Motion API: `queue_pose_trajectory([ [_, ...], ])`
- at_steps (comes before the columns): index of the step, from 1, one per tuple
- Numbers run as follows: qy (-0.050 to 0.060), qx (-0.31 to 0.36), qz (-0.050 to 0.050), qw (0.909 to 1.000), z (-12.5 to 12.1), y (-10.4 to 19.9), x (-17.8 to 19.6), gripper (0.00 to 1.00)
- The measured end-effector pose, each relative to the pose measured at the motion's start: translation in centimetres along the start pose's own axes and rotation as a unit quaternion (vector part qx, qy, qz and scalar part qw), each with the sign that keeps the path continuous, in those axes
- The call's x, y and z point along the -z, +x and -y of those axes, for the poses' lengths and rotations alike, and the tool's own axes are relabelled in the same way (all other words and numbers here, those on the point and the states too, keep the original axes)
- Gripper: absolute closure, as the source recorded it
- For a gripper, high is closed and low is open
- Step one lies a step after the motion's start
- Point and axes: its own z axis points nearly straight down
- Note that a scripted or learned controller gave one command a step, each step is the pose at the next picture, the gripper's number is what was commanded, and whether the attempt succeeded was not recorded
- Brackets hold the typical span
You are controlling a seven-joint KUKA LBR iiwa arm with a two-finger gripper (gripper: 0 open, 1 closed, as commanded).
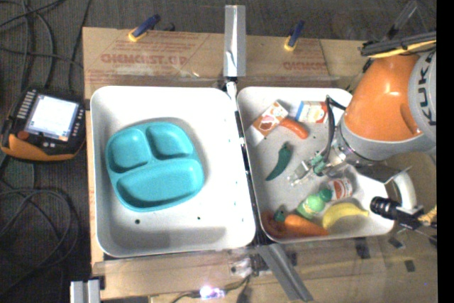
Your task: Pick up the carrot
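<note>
Pendant [44,123]: an orange-edged handheld unit with a lit screen is seen at the far left of the frame, on the dark floor among cables.
Table [177,57]: a brown board is seen under both bins, with red print along its upper part; two clamps with blue and yellow handles are fixed at its upper edge.
Left bin [106,223]: a shallow white bin is placed left of centre.
Tray [156,165]: a turquoise divided plate with three compartments is laid in the left bin, slightly toward its left side.
Right bin [250,152]: a second white bin is set just beside the first, right of centre.
Carton [270,118]: a small red and white box is found in the upper part of the right bin, with an orange-red piece just beside it.
Green pepper [279,161]: a slim dark green piece is laid near the middle of the right bin.
Carrot [303,225]: an orange carrot with a green top is lying along the lower edge of the right bin, next to a banana [345,213] and a green bottle [313,204].
Claw [316,167]: it is positioned over the middle of the right bin, above the carrot in the frame and apart from it; whether it is spread or pressed together cannot be told.
Arm [386,106]: a grey and orange body is seen at the right edge.
</note>
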Motion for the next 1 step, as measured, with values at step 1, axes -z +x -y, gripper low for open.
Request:
queue_pose_trajectory([
  [1, -0.001, -0.05, 0.003, 0.9987, -0.97, 3.61, 4.84, 1.0],
])
